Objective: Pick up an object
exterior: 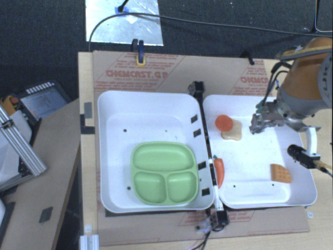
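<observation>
Two shallow white bins side by side on a counter [88, 155] covered with printed brown board. Left bin [112, 139]: green three-compartment tray [164, 172] toward the near side. Right bin [296, 191]: round orange-red piece [224, 122] touching a pale tan block [232, 131] near the far left corner; orange carrot-like piece [219, 172] against the left wall, beside the divider; small waffle-patterned tan square [281, 173] near the right wall, well apart from the others. Grey arm with orange band [304, 82] entering from the right. Gripper [258, 125] low over the right bin, just right of the tan block. Fingers: dark, blurred, state impossible to tell; nothing visibly between them.
</observation>
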### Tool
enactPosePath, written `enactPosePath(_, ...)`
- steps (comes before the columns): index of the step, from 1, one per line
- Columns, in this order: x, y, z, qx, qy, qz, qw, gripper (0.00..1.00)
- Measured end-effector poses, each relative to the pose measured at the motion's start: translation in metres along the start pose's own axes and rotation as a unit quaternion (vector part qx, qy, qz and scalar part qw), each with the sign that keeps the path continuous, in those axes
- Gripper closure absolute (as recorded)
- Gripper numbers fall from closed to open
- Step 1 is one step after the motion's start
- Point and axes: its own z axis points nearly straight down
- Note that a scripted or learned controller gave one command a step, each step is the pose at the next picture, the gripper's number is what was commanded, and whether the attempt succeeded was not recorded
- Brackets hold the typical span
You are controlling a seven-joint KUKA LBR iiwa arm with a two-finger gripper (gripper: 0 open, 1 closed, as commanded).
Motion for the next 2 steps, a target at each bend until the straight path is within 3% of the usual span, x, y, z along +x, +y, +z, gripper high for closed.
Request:
enactPosePath(1,-0.004,-0.005,-0.047,0.0,0.0,0.001,1.0,1.0)
enactPosePath(2,-0.005,-0.004,-0.067,0.001,0.0,0.0,1.0,1.0)
